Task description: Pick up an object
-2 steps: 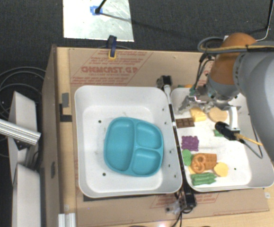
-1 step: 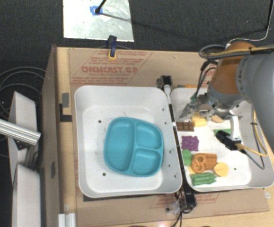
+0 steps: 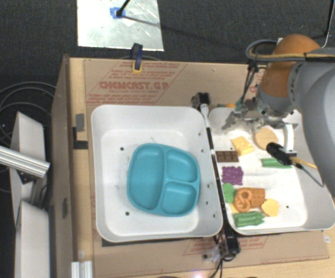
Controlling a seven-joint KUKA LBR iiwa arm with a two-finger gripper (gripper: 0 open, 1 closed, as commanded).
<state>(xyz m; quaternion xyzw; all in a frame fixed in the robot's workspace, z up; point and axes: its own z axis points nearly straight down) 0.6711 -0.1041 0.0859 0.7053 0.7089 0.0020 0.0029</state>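
My gripper [image 3: 240, 116] hangs over the far end of the right bin [image 3: 320, 213], with the grey arm reaching in from the right. Just in front of it lie a yellow cheese wedge [image 3: 242, 145] and a tan round piece [image 3: 265, 138]. Further toward the front are a brown chocolate bar [image 3: 226, 156], purple grapes [image 3: 232, 174], a green strip [image 3: 274, 163], an orange pretzel [image 3: 249, 199], a yellow disc [image 3: 270, 207] and green beans [image 3: 248, 218]. I see nothing held in the gripper.
The left bin [image 3: 109, 126] holds a blue divided plate [image 3: 162, 179]. A ridge where the two bins meet [image 3: 213, 172] runs between them. Cardboard [image 3: 132, 86] lies under both bins, with cables at the far left.
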